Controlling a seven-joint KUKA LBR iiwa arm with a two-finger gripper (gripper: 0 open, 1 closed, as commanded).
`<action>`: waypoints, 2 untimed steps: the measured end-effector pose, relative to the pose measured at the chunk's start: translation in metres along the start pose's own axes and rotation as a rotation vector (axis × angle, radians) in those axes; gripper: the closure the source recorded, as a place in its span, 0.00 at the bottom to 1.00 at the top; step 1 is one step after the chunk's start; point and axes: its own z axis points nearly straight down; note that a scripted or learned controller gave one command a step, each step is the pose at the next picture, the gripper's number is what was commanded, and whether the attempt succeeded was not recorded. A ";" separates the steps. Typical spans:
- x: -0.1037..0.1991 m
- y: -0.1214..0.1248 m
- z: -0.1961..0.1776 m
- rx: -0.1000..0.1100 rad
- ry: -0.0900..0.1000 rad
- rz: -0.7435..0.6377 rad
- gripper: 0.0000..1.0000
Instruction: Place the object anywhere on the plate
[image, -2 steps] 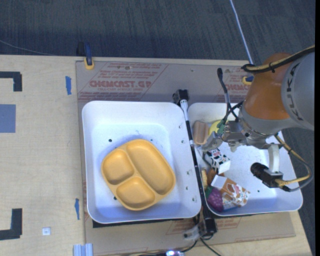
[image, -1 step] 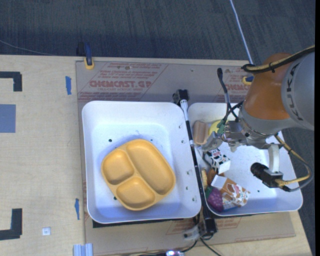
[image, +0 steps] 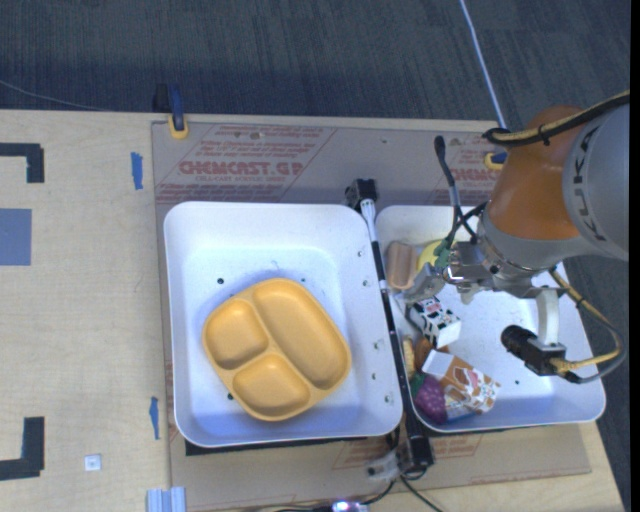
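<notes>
Hovering over the right bin (image: 585, 395), jaws state impossible to tell, yellow divided plate (image: 276, 347) in the left bin (image: 200, 250), black-and-white die (image: 435, 318) among clutter.

Two shallow white bins sat side by side on the bench, a left bin (image: 190, 300) and a right bin (image: 575, 400). The left bin held one yellow plate (image: 275, 347), and that plate had three compartments. The right bin held a small heap of loose things along its left side, where roughly five could be told apart: one black-and-white spotted block (image: 433, 317), one purple grape-like bunch (image: 430, 400), one orange-and-white packet (image: 465, 385), one tan bread-like piece (image: 401, 264) and one yellow-green item (image: 435, 254) partly hidden by the arm. An exact count of the heap could not be made, since pieces overlapped. One arm (image: 545, 195) reached over the right bin.
</notes>
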 end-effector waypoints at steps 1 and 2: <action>0.000 0.000 0.000 0.000 0.000 0.000 0.00; 0.000 0.000 0.000 0.000 0.000 0.000 0.00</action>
